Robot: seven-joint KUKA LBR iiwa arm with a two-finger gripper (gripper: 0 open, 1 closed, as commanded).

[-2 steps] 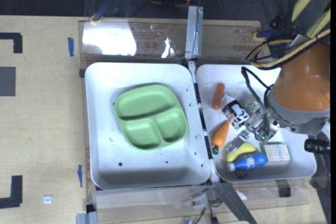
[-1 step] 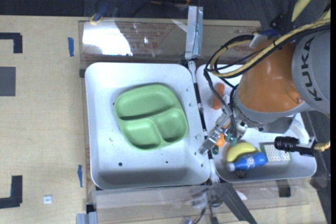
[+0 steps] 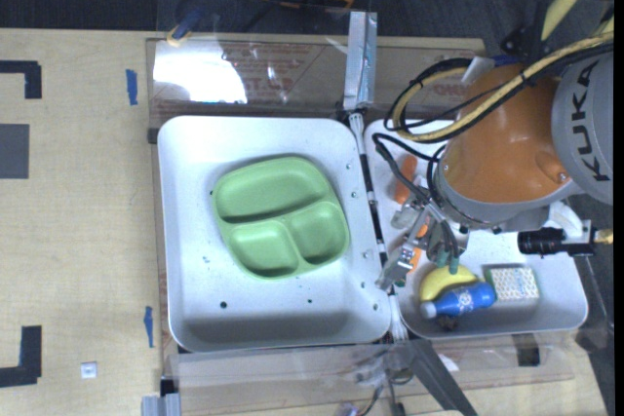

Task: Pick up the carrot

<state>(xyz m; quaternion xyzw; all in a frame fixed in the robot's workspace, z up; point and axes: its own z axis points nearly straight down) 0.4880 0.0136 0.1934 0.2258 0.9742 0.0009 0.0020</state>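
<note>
The carrot is orange and mostly hidden under the gripper in the right bin [image 3: 570, 307]. One piece of it shows at the bin's left side [image 3: 406, 168], and a small orange patch [image 3: 415, 257] shows lower down, against the gripper's tip. The gripper [image 3: 417, 246] hangs low over the left part of the right bin, below the arm's orange band [image 3: 502, 146], right on top of the carrot. Cables and the gripper body cover the contact, so I cannot make out whether the carrot is held.
Just right of the gripper, a yellow banana-like toy [image 3: 447, 282], a blue bottle [image 3: 464, 300] and a white dotted block [image 3: 514, 283] lie at the right bin's front. The left bin [image 3: 185, 209] holds a green divided plate [image 3: 281, 214]. A ridge [image 3: 369, 200] separates the bins.
</note>
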